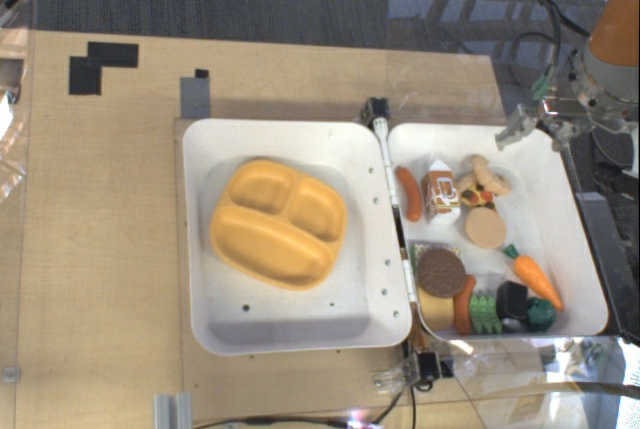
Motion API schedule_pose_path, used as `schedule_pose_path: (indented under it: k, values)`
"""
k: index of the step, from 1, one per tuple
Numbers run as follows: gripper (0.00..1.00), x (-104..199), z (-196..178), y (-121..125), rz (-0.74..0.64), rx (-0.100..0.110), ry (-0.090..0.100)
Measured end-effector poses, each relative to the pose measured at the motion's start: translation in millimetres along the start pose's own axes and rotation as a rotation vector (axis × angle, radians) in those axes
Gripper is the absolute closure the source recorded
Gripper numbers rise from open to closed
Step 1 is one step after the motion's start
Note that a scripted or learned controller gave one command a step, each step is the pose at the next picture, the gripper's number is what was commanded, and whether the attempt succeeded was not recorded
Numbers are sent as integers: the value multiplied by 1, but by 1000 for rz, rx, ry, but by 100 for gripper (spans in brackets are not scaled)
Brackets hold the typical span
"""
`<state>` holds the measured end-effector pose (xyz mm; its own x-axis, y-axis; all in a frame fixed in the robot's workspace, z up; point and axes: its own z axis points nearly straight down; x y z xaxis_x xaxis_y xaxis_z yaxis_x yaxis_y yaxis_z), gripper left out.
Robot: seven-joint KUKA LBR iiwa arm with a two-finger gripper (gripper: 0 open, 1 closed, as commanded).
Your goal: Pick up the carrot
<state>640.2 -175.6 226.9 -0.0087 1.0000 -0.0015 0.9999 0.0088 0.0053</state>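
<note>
On the bench (110, 247), two shallow white bins sit side by side. Left bin (200, 217) contains a yellow divided tray (278, 223) with three compartments, lying slightly rotated near the bin's centre. Right bin (575, 217) contains the toy food items. The carrot (532, 277) lies toward the right wall of this bin, in its lower half, orange body pointing down and to the right, green top pointing up and to the left. A round tan disc (485, 228) lies just above and to the left of the carrot's green top. A small carton (440, 192) stands near the upper middle of the bin, with a red sausage (408, 193) just beside it on the left. A brown round patty (441, 271) lies in the lower left part, and a cluster of green and black pieces (512, 308) sits below the carrot, near the bin's front wall. The arm enters at the upper right, and the gripper (545, 120) is located above the upper right corner of the right bin, well apart from the carrot. Whether the gripper is released or clenched cannot be told from this view; nothing is visibly grasped.
</note>
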Motion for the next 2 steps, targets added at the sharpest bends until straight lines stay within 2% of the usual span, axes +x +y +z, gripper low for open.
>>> schedule_pose_path:
  k: [1, 2]
  values:
    - [0, -19, 138, -52, -151, -7, -3]
    - [0, 2, 138, -93, -150, -6, -2]
